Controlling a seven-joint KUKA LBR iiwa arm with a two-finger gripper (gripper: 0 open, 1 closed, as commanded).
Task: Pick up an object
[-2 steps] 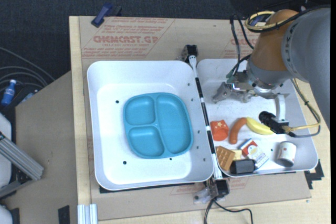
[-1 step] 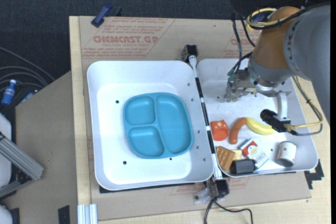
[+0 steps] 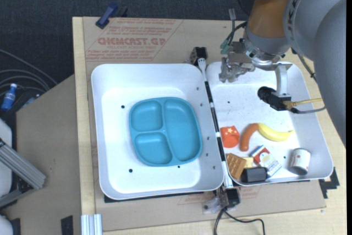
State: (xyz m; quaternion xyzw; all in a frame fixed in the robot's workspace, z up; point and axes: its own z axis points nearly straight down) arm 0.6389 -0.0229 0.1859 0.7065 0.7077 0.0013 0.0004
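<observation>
My gripper hangs over the far left corner of the right bin, its fingers pointing down with nothing seen between them. The objects lie toward that bin's near side: an orange-red cube, an orange sausage, a yellow banana, a tan waffle piece, a black block, a red and white packet and a small white can. All of them sit well short of the gripper.
A blue divided plate lies in the middle of the left bin. A black clip sits at the far end of the wall between the bins. The arm's grey body fills the upper right. A black camera part hangs off the wrist.
</observation>
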